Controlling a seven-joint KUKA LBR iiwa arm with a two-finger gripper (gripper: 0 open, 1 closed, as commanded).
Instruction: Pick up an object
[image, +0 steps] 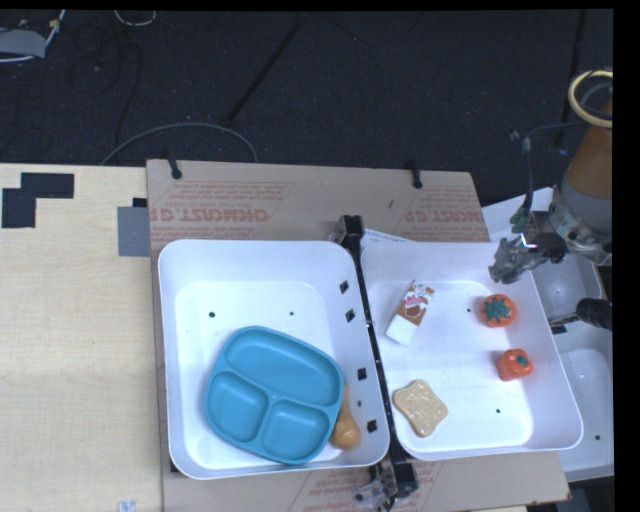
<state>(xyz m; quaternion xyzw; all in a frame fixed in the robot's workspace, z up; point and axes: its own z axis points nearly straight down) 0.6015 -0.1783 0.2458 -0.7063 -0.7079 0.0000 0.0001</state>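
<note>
The end effector hovers over the right bin's upper right corner, whether apart or together I cannot tell; nothing visibly sits in it. The approach step seems in hand. The nearest candidate, a toy tomato, lies just below; the next move likely calls for descending onto it.

Two white bins sit side by side: the left bin and the right bin. The left one holds one blue tray with three compartments, and one small orange-brown piece at the tray's 4 o'clock. The right one holds four things: one small carton, one toast slice, and two orange round toys.
</note>
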